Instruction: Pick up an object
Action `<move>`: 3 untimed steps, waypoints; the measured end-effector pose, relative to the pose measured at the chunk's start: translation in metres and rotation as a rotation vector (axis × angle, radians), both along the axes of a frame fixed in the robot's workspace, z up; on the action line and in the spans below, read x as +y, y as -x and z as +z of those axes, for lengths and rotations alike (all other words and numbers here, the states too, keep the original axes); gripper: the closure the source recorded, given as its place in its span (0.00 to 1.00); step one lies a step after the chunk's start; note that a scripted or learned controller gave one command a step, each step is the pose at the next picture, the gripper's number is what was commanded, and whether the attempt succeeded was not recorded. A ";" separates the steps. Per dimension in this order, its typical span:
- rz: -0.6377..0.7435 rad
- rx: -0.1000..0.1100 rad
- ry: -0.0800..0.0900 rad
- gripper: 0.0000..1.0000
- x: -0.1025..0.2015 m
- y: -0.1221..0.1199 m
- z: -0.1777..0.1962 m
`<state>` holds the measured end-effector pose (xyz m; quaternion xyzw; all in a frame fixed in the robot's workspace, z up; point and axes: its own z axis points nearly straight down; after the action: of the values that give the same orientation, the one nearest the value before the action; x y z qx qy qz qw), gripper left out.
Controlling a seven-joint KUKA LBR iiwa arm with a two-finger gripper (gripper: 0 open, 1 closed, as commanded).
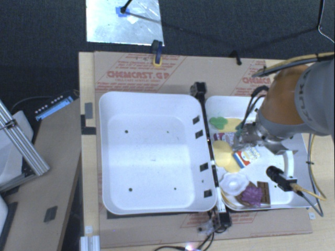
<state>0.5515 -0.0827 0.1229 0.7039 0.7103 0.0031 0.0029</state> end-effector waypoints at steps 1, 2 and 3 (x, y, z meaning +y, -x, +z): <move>-0.006 0.007 0.000 0.00 -0.003 0.004 -0.002; -0.003 -0.003 0.001 0.00 -0.007 -0.076 -0.032; -0.011 0.010 0.000 0.00 -0.021 0.014 -0.024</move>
<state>0.5379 -0.1041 0.0990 0.7079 0.7063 -0.0005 -0.0006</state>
